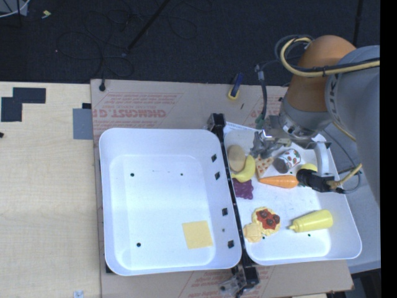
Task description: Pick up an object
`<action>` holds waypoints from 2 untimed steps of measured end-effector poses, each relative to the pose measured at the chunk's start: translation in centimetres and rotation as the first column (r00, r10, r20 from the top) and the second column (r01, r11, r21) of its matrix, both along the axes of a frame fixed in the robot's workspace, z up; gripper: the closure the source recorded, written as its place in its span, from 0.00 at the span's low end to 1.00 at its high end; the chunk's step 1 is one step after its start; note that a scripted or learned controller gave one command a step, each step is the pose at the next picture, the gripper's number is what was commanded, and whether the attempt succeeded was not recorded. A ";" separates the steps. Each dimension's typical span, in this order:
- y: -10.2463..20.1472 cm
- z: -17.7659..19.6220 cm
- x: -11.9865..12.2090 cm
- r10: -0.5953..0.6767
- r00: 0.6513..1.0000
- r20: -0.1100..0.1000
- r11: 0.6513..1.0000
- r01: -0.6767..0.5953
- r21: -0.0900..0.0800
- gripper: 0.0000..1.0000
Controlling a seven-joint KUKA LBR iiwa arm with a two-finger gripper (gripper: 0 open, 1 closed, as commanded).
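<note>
So we've got the jaws hanging down into the right bin, up near its back-left part, and honestly we can't tell whether they're spread or pressed together, it's just a dark metal tangle from this angle. Nothing visibly sits between them, so we wouldn't call anything held. The closest candidates are right under and around them: a little pizza-slice wedge just below, the yellow banana and the tan potato-ish lump to the view's left, and the orange carrot a bit further toward the front. The carrot's long axis runs roughly left-right across the view, tip pointing left, so if that's the target, our guess is the jaws need to come forward and close across its narrow width. The wedge looks like the shortest trip, almost straight down. Farther out we've got the purple grapes, the mustard bottle lying on its side near the front, and a pizza piece beside it. Left bin just has a yellow cheese square, well apart from the arm.
</note>
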State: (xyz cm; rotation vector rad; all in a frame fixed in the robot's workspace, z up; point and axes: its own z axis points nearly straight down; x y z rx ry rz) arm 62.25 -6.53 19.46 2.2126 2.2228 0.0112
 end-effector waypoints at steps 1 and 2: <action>3.4 -0.8 -5.3 -0.002 1.000 -0.015 1.000 0.002 0.001 1.00; 5.6 -0.8 -9.1 -0.002 1.000 -0.016 1.000 0.002 0.000 1.00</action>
